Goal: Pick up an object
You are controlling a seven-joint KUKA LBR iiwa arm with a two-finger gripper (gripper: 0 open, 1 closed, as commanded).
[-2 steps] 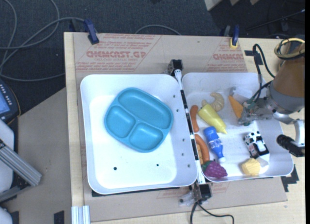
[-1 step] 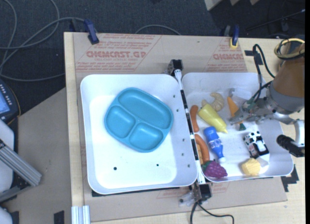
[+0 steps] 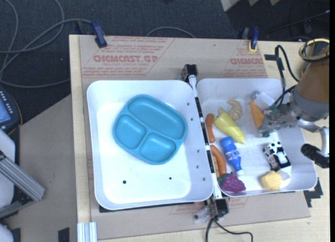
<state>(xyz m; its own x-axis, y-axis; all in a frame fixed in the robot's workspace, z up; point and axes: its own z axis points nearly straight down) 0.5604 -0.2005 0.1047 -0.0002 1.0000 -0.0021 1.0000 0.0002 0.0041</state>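
arm: the gripper hung low in the right bin, at its far right side, beside the carrot.
fingers: whether they were parted or closed could not be told.
targets: carrot just left of the gripper; cow just below it; corn, bottle and grapes further left.
left bin: held a blue tray.
advice: the carrot looked nearest; fingers should straddle its narrow width, clear of the bin wall.

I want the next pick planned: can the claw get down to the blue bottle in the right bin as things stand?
Probably yes. The blue bottle lies uncovered, open from above, though a yellow toy touches its upper end and an orange sausage lies close on its left. The claw hovers nearby.
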